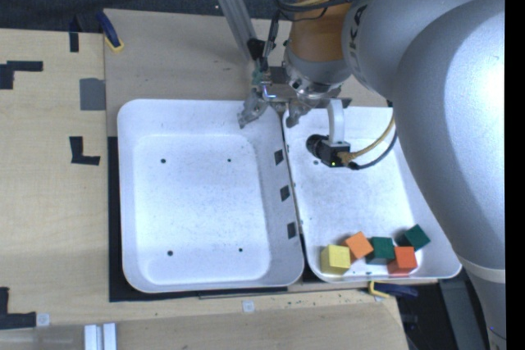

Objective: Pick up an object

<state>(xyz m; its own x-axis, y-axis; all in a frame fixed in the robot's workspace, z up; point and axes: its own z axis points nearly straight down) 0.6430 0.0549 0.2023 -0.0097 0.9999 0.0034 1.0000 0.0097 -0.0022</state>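
Looking down on the table, I see two white bins side by side. The arm reaches in from the right, its gripper poised over the far end of the divide between the left bin and right bin. I cannot tell whether its fingers are spread or pressed together. At the right bin's near edge lie a yellow block, two orange blocks and two green blocks, clustered closely together.
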